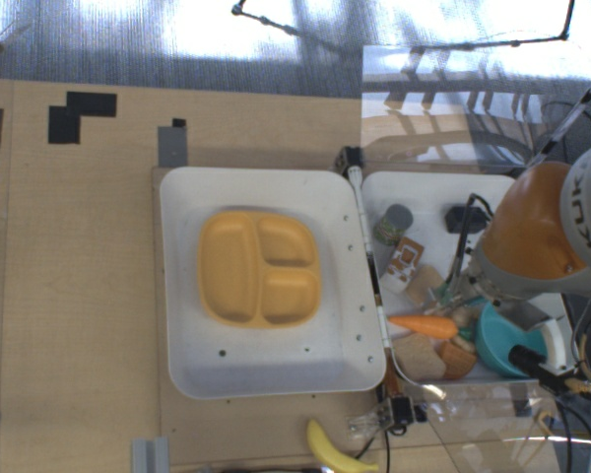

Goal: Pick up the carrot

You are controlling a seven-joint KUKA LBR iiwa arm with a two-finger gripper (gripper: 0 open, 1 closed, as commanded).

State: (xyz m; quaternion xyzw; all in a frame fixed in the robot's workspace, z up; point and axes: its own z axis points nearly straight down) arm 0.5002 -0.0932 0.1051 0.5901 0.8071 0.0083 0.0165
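The orange carrot (423, 326) lies flat in the right bin (428, 187), near that bin's left wall, with its tip pointing left. My gripper (460, 302) hangs low under the arm's orange band (534, 227), just above and right of the carrot's thick end. The wrist hides much of it, and I cannot make out whether it touches the carrot.
Around the carrot lie a grey can (394, 222), a small box (406, 260), two tan bread-like pieces (423, 362), a teal bowl (499, 341) and a black object (464, 217). The left bin (266, 380) holds a yellow divided plate (259, 268). A banana (329, 448) lies on the bench in front.
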